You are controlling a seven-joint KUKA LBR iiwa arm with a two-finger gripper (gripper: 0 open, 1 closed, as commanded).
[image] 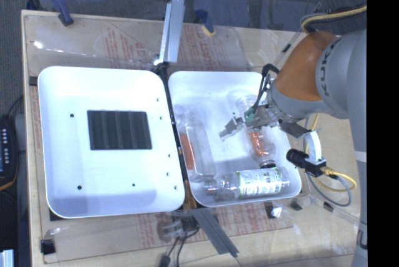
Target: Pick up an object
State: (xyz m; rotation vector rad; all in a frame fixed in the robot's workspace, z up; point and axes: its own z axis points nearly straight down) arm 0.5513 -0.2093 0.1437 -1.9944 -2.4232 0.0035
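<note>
My gripper hangs over the middle of the right bin, reaching in from the right. Just to its right, a small clear bottle with pinkish-orange liquid lies with its dark cap toward the front. A crumpled clear plastic bottle sits behind the gripper. Along the bin's front wall lies a clear bottle with a white label. A clear tube with an orange strip lies by the left wall. I see nothing held in the gripper.
The left bin carries a dark ribbed rectangular panel in its floor. A metal bar stands behind the gap between the bins. The grey arm with its orange band overhangs the right bin's right edge.
</note>
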